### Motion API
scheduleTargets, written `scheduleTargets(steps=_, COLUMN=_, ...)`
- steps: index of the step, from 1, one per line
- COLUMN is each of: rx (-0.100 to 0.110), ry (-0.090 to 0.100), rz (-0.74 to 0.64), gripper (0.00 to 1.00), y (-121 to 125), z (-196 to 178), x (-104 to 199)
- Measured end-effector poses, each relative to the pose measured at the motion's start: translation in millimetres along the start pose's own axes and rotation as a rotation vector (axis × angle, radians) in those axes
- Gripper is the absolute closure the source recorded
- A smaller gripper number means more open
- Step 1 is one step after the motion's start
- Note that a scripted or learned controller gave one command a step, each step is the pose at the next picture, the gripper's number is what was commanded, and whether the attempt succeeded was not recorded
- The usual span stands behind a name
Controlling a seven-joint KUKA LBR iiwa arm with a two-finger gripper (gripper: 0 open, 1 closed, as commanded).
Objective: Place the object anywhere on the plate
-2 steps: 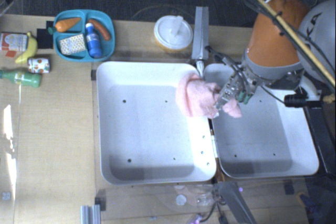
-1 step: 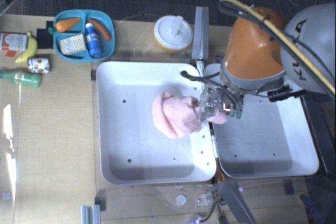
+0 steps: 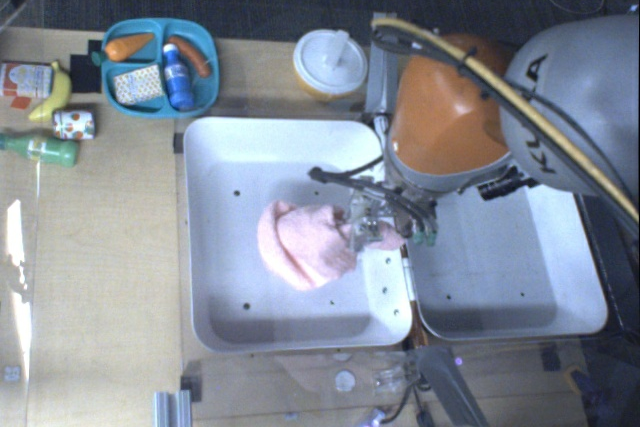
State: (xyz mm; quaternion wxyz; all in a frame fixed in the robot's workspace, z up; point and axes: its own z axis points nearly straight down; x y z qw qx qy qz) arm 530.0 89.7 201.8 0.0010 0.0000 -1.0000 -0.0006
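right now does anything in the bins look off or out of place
One thing stands out: the pink plate in the left bin looks crumpled and lopsided, more like a bunched cloth than a flat dish. The gripper sits at its right edge. The right bin shows nothing askew.

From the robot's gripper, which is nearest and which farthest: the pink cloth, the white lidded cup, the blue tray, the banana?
1. Pink cloth, right beside the gripper, in the left bin.
2. White lidded cup, behind the bins.
3. Blue tray, back left.
4. Banana, far left.
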Motion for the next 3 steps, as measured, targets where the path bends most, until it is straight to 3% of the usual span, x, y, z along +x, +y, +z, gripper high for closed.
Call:
scheduleTargets(steps=2, rx=0.0, ry=-0.002, rz=-0.005, gripper=1.0, y=91.3, z=-17.2, x=28.3)
scheduleTargets(steps=3, rx=0.0, ry=-0.002, rz=-0.004, gripper=0.0, y=91.2, z=-17.4, x=28.2)
